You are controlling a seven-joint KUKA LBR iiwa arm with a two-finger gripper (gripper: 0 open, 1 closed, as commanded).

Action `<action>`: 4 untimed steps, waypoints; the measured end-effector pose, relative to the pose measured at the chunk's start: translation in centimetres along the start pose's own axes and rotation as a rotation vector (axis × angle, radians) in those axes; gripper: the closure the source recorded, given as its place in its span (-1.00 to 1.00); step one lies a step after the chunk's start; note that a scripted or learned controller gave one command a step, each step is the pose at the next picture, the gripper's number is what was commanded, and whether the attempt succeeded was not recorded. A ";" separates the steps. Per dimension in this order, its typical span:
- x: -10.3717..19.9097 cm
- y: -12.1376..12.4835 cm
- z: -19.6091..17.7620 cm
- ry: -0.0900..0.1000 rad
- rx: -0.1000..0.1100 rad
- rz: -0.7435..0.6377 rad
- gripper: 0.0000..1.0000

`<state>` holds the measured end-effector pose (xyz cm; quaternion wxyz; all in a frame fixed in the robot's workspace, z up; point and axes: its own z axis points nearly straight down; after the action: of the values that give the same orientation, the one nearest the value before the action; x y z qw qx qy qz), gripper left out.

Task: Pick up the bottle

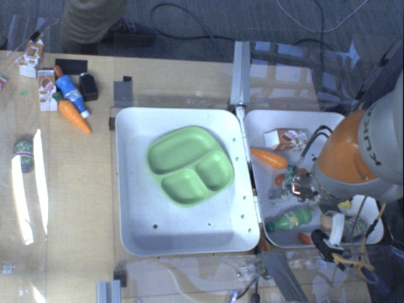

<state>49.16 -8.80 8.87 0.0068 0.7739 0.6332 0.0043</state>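
In the right bin [257, 169], gripper [293, 185], grip unreadable, could snag the carrot [267, 159] at ten o'clock, missing the bottle [291, 219] at six.

the arm [363, 150] covers much of the right bin [255, 122]; the hand [297, 185] is too small to read.

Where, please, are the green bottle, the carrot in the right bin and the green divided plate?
green bottle [292, 219], camera view, its body.
carrot [268, 159], camera view, its middle.
green divided plate [183, 149], camera view, its largest compartment.
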 end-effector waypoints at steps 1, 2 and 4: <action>0.2 0.3 -0.9 0.003 -0.003 -0.003 1.00; 0.2 0.2 -0.9 0.003 -0.003 -0.003 -1.00; -2.6 0.9 -0.9 0.008 0.000 0.113 1.00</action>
<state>49.49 -11.49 9.79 0.0039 0.8085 0.5884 0.0077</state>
